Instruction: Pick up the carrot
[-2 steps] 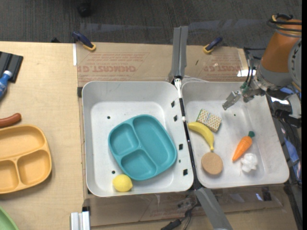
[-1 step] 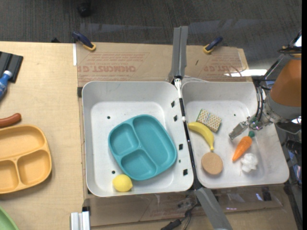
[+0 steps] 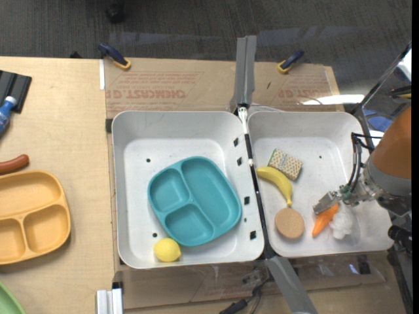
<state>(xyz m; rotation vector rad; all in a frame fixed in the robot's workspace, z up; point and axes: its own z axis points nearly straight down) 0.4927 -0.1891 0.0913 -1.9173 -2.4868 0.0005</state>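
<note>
Carrot (image 3: 322, 222) lies in the right bin (image 3: 308, 120), toward the lower right of the frame, tilted with its thick end up and right and its tip pointing down and left. It sits just right of a round tan disc (image 3: 289, 223) and just left of a crumpled white item (image 3: 342, 225), which it appears to touch. A banana (image 3: 279, 182) and a speckled sponge block (image 3: 285, 163) lie farther up in the same bin.

The gripper (image 3: 332, 201) is directly over the carrot's thick upper end. One grey finger is visible at the upper left of the carrot; the other is hidden among wrist hardware and cables. Whether the jaws are wide, narrow, or closed on the carrot cannot be determined.

Handling assessment: the carrot appears to be a small toy or model, judged light and stiff, with a smooth tapered body. A smooth taper tends to slide out of flat fingers toward the thin end. The recommended hold is across the thicker upper half, fingers set square to the long axis. The narrow tip offers little contact area and should be avoided.

Neighbouring items crowd both flanks. A finger descending on the right side may catch the white item; one on the left may nudge the disc.

The left bin (image 3: 131, 142) holds a teal divided plate (image 3: 194, 200) and a yellow ball (image 3: 167, 249).
</note>
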